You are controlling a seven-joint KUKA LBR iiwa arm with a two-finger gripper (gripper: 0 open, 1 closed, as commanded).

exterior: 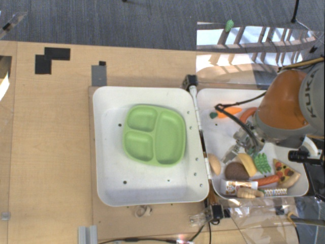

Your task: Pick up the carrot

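Two bins sit side by side — the left bin point(109, 187) holds a green plate point(154, 134). The arm point(292, 105) reaches over the right bin point(216, 189). Its gripper point(238, 149) hangs low among toy food, fingers spread and holding nothing. The carrot point(229, 111) lies near the far wall — apart from the gripper.

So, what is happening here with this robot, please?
The arm reaches in from the right over the right bin, which holds toy food. Its hand hangs low near the middle of that bin, above a brown piece and a banana. The carrot lies at the far side of the same bin, apart from the hand, so it is not picked up yet. The left bin holds a green plate.
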